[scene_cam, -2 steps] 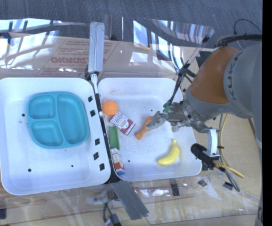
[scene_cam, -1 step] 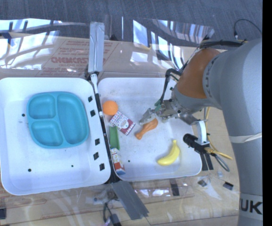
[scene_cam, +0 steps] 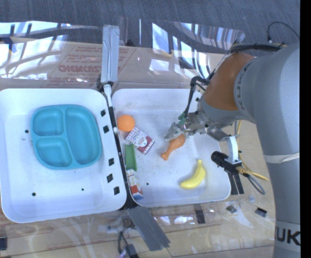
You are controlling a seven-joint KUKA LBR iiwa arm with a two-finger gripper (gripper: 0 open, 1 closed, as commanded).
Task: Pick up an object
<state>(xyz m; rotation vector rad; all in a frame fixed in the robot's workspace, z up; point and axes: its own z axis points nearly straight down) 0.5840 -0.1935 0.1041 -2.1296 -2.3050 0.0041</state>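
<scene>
One orange toy drumstick (scene_cam: 172, 147) lies in the right bin (scene_cam: 161, 195), its upper end right at the gripper (scene_cam: 178, 129). Whether it is gripped, nobody can tell from here. Risk: a hold on that rounded tip could slip and drop it toward the banana (scene_cam: 193, 177) or the small carton (scene_cam: 139, 140).

arm (scene_cam: 268, 90) cut off at right, small carton (scene_cam: 140, 140) print unreadable

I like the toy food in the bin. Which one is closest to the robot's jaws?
The orange drumstick. Its upper end lies right under the gripper, while the yellow banana lies nearer the bin's front and the orange ball sits off by the divider.
</scene>
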